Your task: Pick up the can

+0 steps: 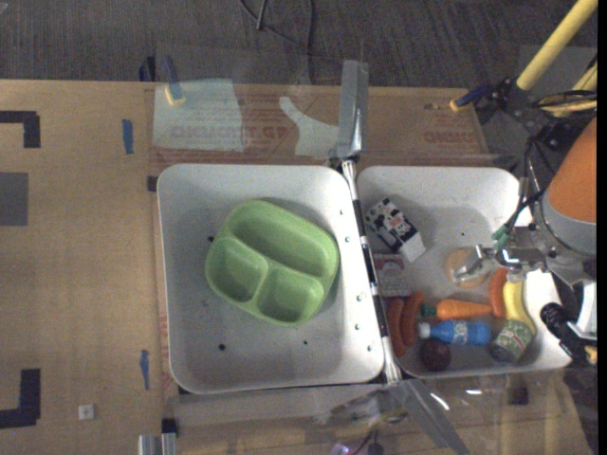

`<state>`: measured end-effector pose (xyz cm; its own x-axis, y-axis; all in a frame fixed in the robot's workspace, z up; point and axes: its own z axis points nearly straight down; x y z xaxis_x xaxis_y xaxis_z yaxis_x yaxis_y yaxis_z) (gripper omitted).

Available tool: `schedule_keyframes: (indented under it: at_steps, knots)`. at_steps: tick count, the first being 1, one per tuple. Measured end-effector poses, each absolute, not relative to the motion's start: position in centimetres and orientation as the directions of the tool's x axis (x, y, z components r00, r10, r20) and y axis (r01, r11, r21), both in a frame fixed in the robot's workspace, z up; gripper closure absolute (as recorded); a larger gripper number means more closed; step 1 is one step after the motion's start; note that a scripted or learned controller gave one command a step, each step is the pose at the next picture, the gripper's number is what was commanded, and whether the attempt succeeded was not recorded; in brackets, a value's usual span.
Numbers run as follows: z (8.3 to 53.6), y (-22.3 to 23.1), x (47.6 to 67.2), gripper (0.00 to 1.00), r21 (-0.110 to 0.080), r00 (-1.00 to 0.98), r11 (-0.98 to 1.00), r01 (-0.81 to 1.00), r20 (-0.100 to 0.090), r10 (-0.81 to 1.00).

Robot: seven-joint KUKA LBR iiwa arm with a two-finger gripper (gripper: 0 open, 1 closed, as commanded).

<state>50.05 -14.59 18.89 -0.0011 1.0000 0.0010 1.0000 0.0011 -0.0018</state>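
Note:
The can (512,341), small with a green label and a metal top, sits in the front right corner of the right bin (446,192). It lies just below a yellow banana (514,298) and to the right of a blue bottle (460,332). My gripper (477,262) reaches in from the right and hovers low over the bin's middle right. It is up and to the left of the can and apart from it. Nothing shows between the gripper and the can. The arm's orange band (580,183) is at the right edge.
The right bin also holds an orange carrot (465,308), a red sausage (403,318), a dark plum (436,354), a black-and-white carton (395,226) and a small packet (389,273). A green divided plate (273,262) lies in the left bin (190,339).

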Motion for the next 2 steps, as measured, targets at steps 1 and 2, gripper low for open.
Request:
schedule_keyframes:
  at_steps: [1,2]
  knots:
    - [8.6,-17.7,55.6,0.0,0.005,-0.079,0.079,0.997,-0.002,0.997]
    - [15.0,-20.6,54.5,0.0,0.004,-0.299,0.299,0.954,-0.003,0.954]
